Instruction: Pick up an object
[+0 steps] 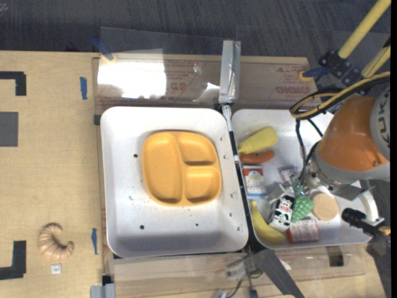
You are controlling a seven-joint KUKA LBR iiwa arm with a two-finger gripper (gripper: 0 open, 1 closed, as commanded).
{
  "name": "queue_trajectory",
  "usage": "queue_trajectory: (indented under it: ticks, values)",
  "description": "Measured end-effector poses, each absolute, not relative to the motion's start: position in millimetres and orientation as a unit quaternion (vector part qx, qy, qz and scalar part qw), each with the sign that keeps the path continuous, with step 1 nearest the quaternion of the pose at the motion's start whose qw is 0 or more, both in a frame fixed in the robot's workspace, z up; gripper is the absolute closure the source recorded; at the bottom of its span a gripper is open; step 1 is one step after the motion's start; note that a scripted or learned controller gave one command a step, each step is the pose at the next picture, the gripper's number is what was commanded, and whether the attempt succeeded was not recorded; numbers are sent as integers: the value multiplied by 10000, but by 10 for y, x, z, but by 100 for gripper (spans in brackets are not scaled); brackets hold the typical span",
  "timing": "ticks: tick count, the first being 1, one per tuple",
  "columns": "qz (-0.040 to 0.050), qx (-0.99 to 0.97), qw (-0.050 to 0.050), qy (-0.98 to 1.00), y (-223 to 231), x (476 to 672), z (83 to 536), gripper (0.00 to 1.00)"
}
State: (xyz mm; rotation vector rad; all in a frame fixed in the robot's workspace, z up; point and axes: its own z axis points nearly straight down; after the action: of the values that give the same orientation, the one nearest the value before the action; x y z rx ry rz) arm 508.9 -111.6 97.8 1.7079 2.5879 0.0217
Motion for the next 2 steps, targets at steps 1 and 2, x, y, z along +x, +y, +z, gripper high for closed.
queue_trajectory:
  ticks: [1,2]
  values:
    - [42,5983,79,8012,-1212,5505,933,0]
    - [12,4607,117,8875,-1267,5468,947,0]
